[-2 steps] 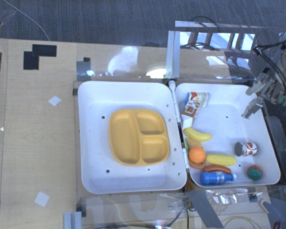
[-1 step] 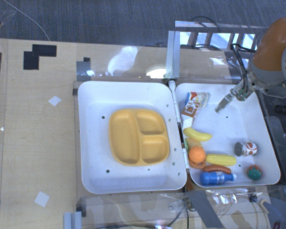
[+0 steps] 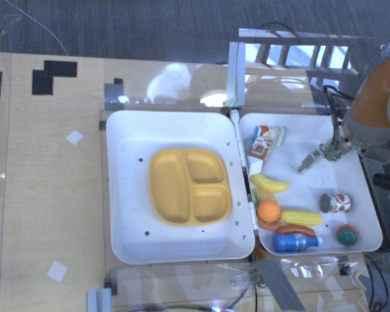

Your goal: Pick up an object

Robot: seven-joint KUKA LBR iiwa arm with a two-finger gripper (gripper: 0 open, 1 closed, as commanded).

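Several toys lie in the right bin. A red and white snack packet is at the back left. Along the left side sit a yellow banana and an orange. A corn cob, a brown sausage and a blue bottle lie toward the front. A small can and a green and red ball sit at the front right. My gripper hangs over the bare middle of this bin, right of the packet and above the corn, with nothing seen in it.
The left bin holds a yellow divided plate. A metal frame stands behind the right bin. The arm's orange band looms over the bin's back right corner. Bare bench stretches to the left.
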